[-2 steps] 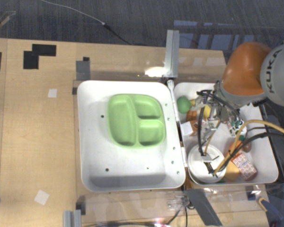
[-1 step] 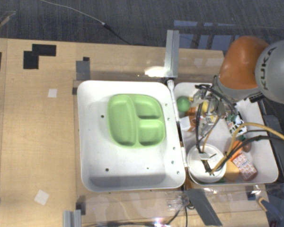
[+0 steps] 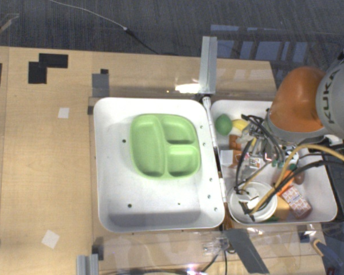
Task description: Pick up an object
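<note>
Arm: grey KUKA arm with its orange band rises closest to the lens, reaching in from the right over the right bin.
Gripper: gripper sits low among cables above that bin's clutter; whether it grips anything cannot be told from this view.
Right bin: right bin is crowded, with a white cup at its near edge, a patterned red packet just beside it, and a green ball and yellow item at the far end.
Left bin: left bin holds a green divided tray, lying flat near its middle, well apart from the walls.
Step in hand: likely the reach or descent toward a pick in the right bin; no object looks lifted.
Next move: it calls for settling on one item and closing on it cleanly, then rising straight.
Edges and room: the shared wall between bins lies close to the gripper's left; items press together, so side room is tight, while the space above is open.
Bench: wooden bench stretches far left.
</note>
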`<state>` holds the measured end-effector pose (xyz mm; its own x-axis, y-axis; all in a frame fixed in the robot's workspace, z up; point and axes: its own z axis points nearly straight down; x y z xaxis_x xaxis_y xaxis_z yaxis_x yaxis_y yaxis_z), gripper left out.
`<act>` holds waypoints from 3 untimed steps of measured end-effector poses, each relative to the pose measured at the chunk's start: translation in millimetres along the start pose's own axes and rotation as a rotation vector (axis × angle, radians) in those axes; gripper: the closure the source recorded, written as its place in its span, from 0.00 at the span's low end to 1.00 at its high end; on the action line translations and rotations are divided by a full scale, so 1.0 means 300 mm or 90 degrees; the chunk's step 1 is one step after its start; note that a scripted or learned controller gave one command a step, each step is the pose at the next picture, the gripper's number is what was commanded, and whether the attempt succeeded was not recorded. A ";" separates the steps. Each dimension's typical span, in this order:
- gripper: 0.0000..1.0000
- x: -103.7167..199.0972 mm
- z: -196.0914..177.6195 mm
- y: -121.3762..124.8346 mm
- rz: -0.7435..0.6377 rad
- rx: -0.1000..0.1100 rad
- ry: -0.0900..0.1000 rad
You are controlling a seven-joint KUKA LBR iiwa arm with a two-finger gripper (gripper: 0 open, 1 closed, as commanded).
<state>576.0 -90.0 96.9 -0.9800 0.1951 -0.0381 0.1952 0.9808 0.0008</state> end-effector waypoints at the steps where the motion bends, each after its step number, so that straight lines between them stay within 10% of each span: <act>1: 0.00 0.054 -0.001 -0.030 0.171 0.000 -0.004; 3: 0.00 0.083 0.003 -0.017 0.213 0.003 0.002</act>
<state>550.5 -90.2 95.0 -0.8614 0.5068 -0.0330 0.5068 0.8620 0.0083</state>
